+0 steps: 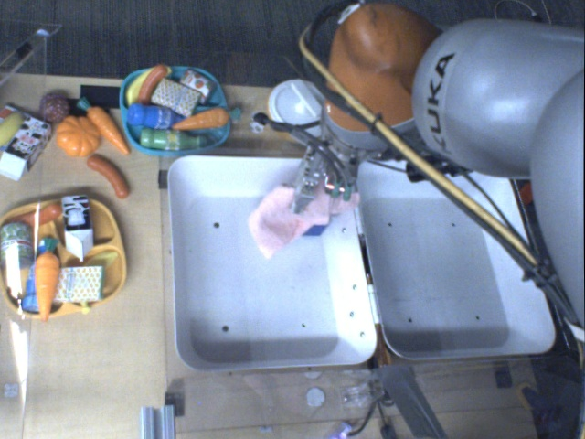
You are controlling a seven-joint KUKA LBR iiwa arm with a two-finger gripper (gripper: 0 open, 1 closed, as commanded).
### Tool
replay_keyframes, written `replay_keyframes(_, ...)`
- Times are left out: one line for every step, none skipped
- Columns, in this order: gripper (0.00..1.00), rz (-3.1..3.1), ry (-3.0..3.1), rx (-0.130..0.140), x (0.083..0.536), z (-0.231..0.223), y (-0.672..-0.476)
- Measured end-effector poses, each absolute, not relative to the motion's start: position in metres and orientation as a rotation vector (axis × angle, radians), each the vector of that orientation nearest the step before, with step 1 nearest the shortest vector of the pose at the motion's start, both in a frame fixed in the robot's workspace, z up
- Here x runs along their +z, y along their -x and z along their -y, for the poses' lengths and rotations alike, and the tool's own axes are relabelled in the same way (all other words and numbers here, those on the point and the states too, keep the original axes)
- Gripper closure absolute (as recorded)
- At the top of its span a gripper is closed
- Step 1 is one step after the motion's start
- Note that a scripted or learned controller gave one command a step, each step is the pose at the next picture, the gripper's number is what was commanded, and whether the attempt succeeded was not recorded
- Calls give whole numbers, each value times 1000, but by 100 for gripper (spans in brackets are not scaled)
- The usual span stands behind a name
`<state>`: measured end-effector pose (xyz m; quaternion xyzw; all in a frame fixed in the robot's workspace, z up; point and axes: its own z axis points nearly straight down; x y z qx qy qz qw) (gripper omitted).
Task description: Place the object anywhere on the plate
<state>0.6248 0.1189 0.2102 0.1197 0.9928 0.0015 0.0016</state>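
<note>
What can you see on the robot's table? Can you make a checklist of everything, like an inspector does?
Surface: wooden bench bearing two shallow white bins side by side, left bin and right bin.
Job's things: pink cloth-like object lying in the left bin's upper right part, with something small and blue at its edge; plate: nothing seen that is clearly one.
Clutter: blue bowl of toy food, yellow tray of toy food, and loose orange pumpkin, carrot and sausage, all left of the bins.
Grippers: gripper over the cloth's upper edge; hold cannot be judged.
Cables: thin line running slantwise along the arm.
Surroundings: dark floor beyond the bench.
</note>
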Motion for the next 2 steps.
replay_keyframes(100,-3135,-3,6,223,-167,-612)
replay_keyframes(0,-3135,-4,6,223,-167,-612)
